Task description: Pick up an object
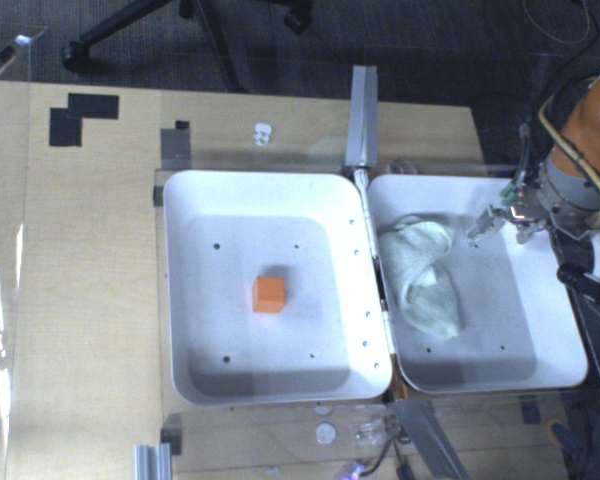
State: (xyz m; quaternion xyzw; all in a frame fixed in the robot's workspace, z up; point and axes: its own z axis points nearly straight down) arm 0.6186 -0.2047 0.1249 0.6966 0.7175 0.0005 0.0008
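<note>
While the arm sits at the far right of the frame, its pincer [492, 220] hangs over the upper part of the right bin [550, 368], fingers look slightly apart with nothing between them, though they're small and hard to read. Candidate objects: a crumpled white cloth [422, 273] in the left half of the right bin, near the pincer, and an orange cube [269, 294] mid-floor in the left bin [195, 258], well apart from it. Risks: cloth is white on white and limp, so a pinch could catch only a fold and slip out on lift. Cube means a long reach across the divider; an off-centre close would nudge it away.
</note>
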